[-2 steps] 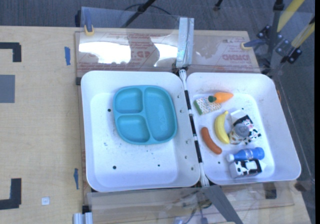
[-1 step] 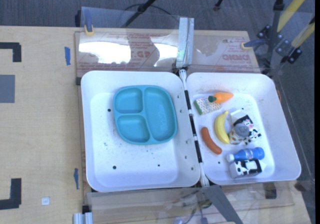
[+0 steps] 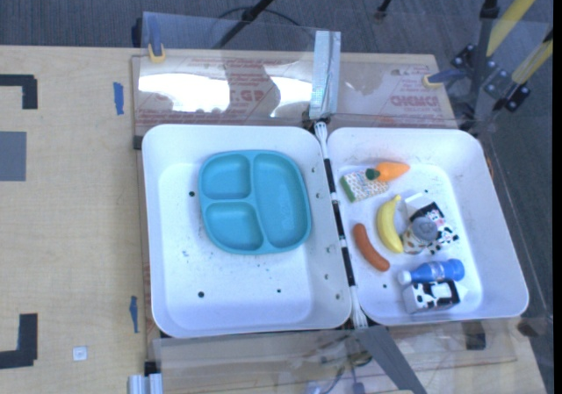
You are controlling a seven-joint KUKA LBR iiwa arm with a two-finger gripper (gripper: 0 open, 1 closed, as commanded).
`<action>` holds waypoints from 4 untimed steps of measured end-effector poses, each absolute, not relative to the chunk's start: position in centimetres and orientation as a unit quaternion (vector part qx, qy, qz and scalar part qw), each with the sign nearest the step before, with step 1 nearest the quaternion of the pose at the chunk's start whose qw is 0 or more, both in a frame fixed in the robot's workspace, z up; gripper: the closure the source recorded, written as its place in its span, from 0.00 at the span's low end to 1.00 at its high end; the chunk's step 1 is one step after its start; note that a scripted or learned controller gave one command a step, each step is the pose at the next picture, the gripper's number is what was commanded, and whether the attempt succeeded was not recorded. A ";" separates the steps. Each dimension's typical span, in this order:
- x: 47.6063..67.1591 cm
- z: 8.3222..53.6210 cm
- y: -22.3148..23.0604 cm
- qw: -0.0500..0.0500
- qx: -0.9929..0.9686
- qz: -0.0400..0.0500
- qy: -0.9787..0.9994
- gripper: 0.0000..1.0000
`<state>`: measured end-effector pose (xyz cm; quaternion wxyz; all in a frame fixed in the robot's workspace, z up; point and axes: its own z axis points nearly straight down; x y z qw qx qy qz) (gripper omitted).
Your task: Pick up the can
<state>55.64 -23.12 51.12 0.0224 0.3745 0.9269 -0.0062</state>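
Observation:
The can (image 3: 426, 226) stands in the right bin (image 3: 492, 234), at its middle right. It has a round grey top and a black-and-white cow pattern on its side. A yellow banana (image 3: 389, 224) lies against its left side. Just below the can lies a blue bottle (image 3: 436, 271), and below that a small cow-patterned carton (image 3: 430, 295).
An orange carrot (image 3: 389, 170) and a small patterned block (image 3: 358, 183) lie at the back of the right bin, and a red sausage (image 3: 370, 246) lies at its left. The left bin (image 3: 167, 234) holds a teal divided plate (image 3: 255, 201). Tripod legs stand at the far right.

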 end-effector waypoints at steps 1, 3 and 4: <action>55.9 52.0 -23.2 0.025 0.374 -0.007 0.927 1.00; 56.5 53.7 -23.3 0.030 0.372 -0.008 0.928 1.00; 56.8 54.5 -23.3 0.032 0.371 -0.009 0.928 1.00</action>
